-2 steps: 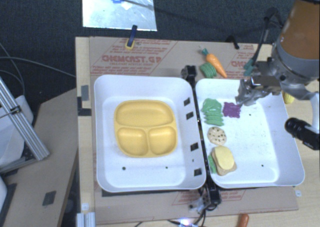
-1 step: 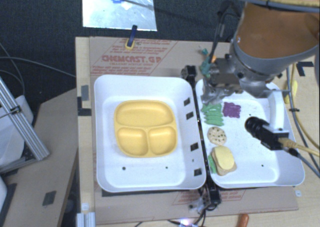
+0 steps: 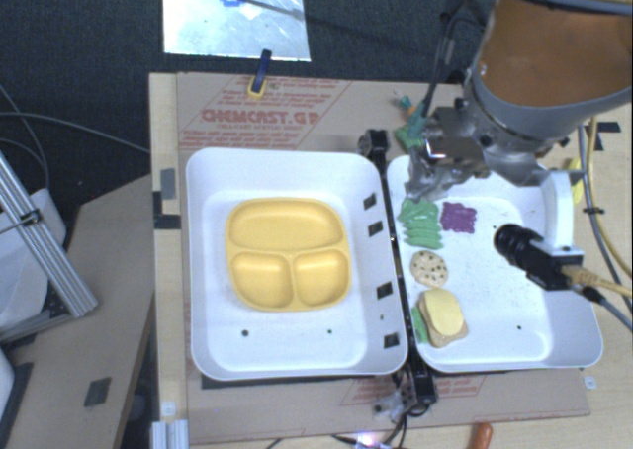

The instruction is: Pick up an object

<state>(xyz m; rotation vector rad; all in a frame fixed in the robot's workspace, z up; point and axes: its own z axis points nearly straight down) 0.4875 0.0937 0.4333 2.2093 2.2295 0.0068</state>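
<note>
Surface (image 3: 163, 239) topped with printed cardboard sheet (image 3: 297, 111). Two white bins side by side on it: left bin (image 3: 287, 165), right bin (image 3: 554, 338), rims touching.

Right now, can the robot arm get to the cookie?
Probably yes. The cookie lies bare in the right bin, with nothing on top of it, and the end effector hangs just above the green toy nearby.

On the brown cardboard sheet (image 3: 297, 106) lying under my 2 white bins, faded red capitals read "CHEMCAST" followed by what looks like "GP". More red print shows below the bins on that sheet, too small for me to read.
</note>
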